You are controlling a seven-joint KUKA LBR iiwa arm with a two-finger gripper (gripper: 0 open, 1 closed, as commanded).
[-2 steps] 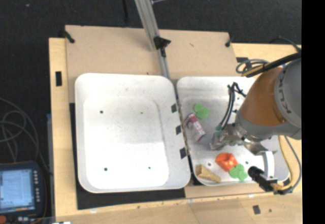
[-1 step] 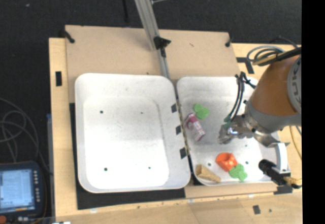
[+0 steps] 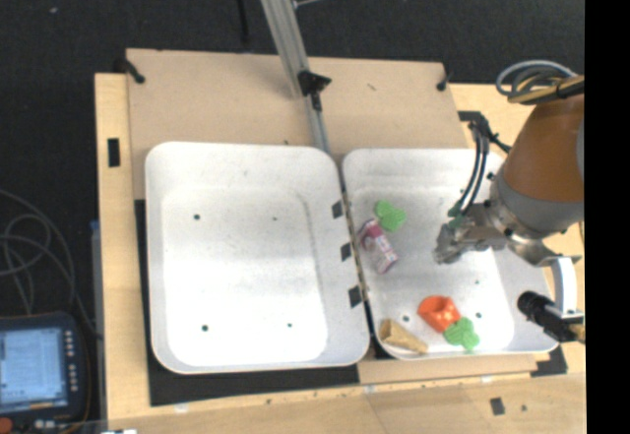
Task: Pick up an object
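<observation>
The big wooden bench carries two shallow white plastic bins side by side. The left bin is the wide one. The right bin has all the small things in it.

The grey arm with the orange band comes in from the right and bends down over the right bin. Its pincer hangs low over the bare white floor in the middle of that bin. It is too dark and small to say how it is set, and I see nothing in it.

The small things lie around it. The pink and white little packet lies to the left of the pincer, and its long side runs slanted, from upper left to lower right. A small green lumpy toy sits just above the packet. Below the pincer, near the front wall, sit a round orange-red toy, another small green piece touching it, and a tan wedge. The orange-red toy looks nearest, I think, so the pincer needs to go down the picture to reach it.
</observation>
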